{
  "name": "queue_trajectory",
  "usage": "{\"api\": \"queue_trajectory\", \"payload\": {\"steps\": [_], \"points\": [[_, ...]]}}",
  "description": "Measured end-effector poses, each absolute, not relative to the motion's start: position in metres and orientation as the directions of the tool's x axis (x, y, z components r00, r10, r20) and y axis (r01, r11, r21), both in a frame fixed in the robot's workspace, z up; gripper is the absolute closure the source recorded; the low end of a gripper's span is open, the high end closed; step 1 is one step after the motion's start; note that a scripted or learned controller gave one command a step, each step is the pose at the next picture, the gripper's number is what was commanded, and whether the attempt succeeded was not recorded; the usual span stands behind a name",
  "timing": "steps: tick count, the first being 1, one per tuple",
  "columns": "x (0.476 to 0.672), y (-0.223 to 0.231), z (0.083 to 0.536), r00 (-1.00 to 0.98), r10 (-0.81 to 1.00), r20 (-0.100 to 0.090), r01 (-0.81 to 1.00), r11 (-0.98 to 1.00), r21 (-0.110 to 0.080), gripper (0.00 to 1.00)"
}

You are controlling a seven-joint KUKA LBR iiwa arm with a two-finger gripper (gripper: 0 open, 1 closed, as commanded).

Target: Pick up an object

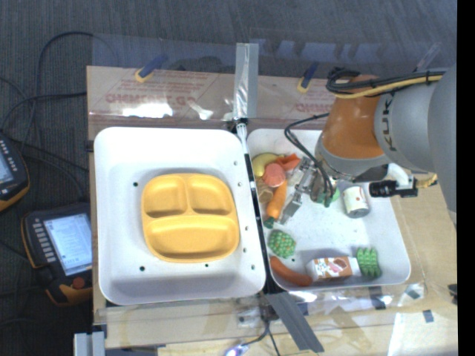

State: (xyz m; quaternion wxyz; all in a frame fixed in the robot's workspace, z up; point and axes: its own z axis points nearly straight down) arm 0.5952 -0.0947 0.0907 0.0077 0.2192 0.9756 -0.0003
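I have the grey arm with its orange band reaching in from three o'clock, and its two-finger metal gripper hangs over the right shallow white bin. The fingers look parted, with nothing between them, though at this slant I would not swear to how wide.

My likeliest target is the small orange plastic carrot, lying just at nine o'clock of the fingertips, near the bin's left wall. A pink round toy sits touching it at twelve o'clock, and a green knobbly toy vegetable lies near at six o'clock.

I judge the carrot light, stiff and rather slippery, so it may squirt out of a pinch. I would take it across its thicker middle, clear of the neighbours.

The yellow divided plastic tray fills the left white bin.
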Motion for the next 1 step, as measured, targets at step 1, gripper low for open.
{"api": "queue_trajectory", "payload": {"steps": [1], "points": [[0.602, -0.0951, 0.0898, -0.879, 0.478, -0.008, 0.478, 0.879, 0.004, 0.0]]}}
